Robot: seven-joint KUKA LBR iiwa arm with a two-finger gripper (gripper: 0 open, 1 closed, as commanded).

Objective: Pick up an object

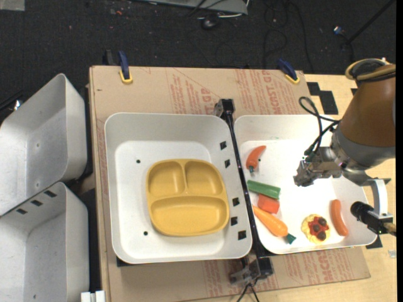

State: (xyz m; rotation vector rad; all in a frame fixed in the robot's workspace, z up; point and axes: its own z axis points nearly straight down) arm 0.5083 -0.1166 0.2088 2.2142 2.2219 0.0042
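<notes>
over the right bin point(277, 126), gripper point(305, 176) hovers mid-frame right, finger state can't tell. toy food below-left of it: pepper point(254, 156), green stick point(263, 188), carrot point(272, 221). yellow tray point(187, 197) in left bin point(126, 131).

camera view: fixed overhead | slanted down (bench-wide) | both bins point(170, 131) framed
</notes>
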